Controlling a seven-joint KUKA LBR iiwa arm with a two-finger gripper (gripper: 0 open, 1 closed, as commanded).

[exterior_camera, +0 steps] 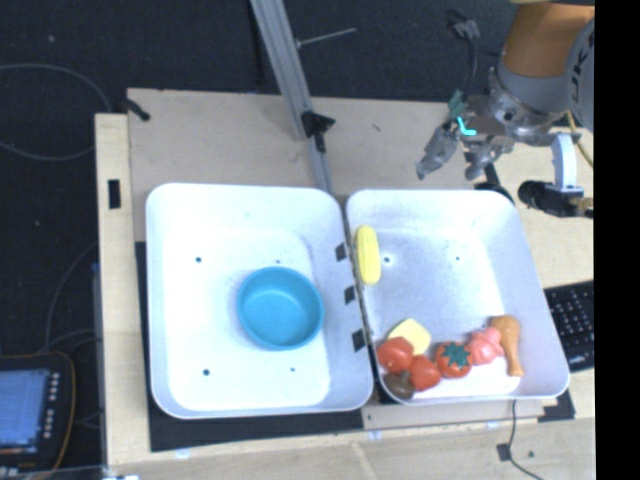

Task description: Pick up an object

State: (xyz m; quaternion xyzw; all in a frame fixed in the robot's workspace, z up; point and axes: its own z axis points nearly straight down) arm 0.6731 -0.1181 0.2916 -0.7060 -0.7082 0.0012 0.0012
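Observation:
My gripper [462,164] hangs above the far edge of the right bin [440,238], its two fingers spread apart with nothing between them. A yellow banana-like piece [367,254] lies by that bin's left wall. Along its near wall sits a cluster of toy food: a yellow wedge [409,334], two red tomatoes [397,353] [452,358], a pink piece [485,346] and an orange drumstick-like piece [508,342]. A blue bowl [280,307] rests in the left bin [200,228].
A slanted metal pole [285,63] rises behind the bins near their shared edge. A black keyboard [572,320] lies right of the right bin. A screen device [30,403] sits at the lower left, off the bench.

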